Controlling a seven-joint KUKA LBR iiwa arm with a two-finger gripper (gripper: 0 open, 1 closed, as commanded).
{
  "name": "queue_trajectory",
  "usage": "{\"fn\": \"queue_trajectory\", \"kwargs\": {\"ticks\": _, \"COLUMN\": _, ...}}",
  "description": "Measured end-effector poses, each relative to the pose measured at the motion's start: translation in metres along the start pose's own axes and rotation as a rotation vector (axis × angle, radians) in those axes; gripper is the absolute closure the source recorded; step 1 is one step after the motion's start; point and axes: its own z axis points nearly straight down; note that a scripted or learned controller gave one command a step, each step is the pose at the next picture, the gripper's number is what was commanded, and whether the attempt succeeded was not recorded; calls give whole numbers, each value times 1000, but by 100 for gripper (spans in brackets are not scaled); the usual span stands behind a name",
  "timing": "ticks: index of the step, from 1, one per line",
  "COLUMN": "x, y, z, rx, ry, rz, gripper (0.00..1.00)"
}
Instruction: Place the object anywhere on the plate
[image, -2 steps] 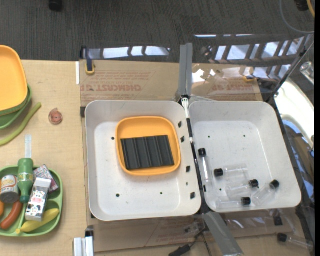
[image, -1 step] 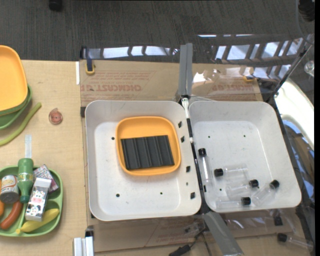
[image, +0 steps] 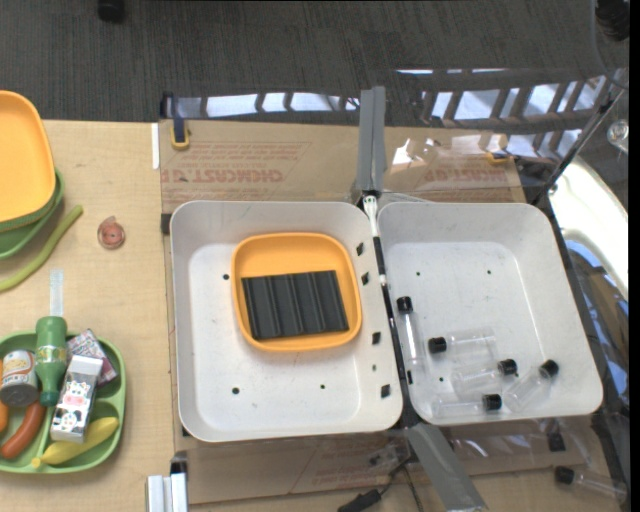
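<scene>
An orange, rounded-square plate (image: 296, 251) sits in the upper middle of the left white bin (image: 200, 380). A dark grey ribbed rectangular object (image: 296, 304) lies flat on the plate, covering most of its centre and nearer half. In the right white bin (image: 470, 250), several clear vials with black caps lie near the front: one (image: 462, 346) in the middle, one thin tube (image: 406, 325) along the left wall, and others (image: 528, 385) at the front right.
On the bench at the far left are a green tray (image: 105, 440) of toy food, stacked orange and green dishes (image: 22, 165), and a small pink item (image: 111, 233). Cardboard (image: 260, 170) lies behind the bins. A metal frame (image: 500, 100) stands at the back right.
</scene>
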Motion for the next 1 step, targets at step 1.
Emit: {"fn": "queue_trajectory", "kwargs": {"ticks": 1, "x": 0, "y": 0, "z": 0, "rx": 0, "ry": 0, "rz": 0, "gripper": 100}}
